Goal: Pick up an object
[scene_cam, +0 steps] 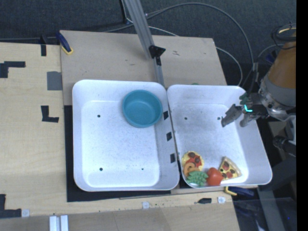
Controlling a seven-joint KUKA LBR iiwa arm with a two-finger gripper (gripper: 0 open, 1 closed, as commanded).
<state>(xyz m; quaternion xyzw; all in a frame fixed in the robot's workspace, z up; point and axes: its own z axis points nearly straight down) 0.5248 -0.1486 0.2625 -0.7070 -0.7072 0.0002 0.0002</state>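
White left bin (pixel 91 177): shallow speckled plastic tray on the bench, its floor mostly bare.
Blue bowl (pixel 142 108): round, plastic-looking, upright in the far right corner of the left bin, close to the wall shared with the neighbouring tray.
White right bin (pixel 202 109): same shallow speckled plastic, its middle and far parts bare.
Toy food cluster: four small pieces bunched in the near corner of the right bin. A round yellow-and-red piece (pixel 192 160) lies on the left, a green leafy piece (pixel 196 178) below it, a red tomato-like piece (pixel 214 176) beside that, and a pizza-slice wedge (pixel 230 168) at the right end.
Gripper (pixel 236 115): two dark fingers spread apart with nothing between them, over the right bin's right edge, well apart from the toys.
Arm: grey with an orange band, reaching in from the right.
Step in hand: judged as the approach, with no object yet chosen.
Doing it well: the pizza wedge looks the easiest target, being nearest and at the outer end of the cluster; descending straight over it with the fingers straddling its narrow width would avoid nudging the tomato or catching the bin's wall.
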